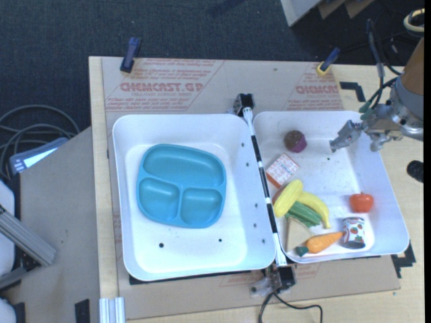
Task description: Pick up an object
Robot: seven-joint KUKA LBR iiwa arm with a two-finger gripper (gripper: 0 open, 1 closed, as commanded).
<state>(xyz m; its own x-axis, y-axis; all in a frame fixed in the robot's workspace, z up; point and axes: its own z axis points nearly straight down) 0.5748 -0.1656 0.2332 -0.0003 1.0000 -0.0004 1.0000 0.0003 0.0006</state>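
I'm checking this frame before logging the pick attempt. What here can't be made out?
- Gripper, camera view: small and slightly blurred, so the state of its tips is unclear.
- Arm: cut off by the right edge.
- Cucumber: partly covered by the corn and banana.
- Small cup: its printed pattern is too small to read.
- Boxed snack: label too small to read.

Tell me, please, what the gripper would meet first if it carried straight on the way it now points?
The gripper points leftward across the right bin. First in that line is probably the dark purple round fruit, though its height above the bin floor is unclear, so it might pass over it.
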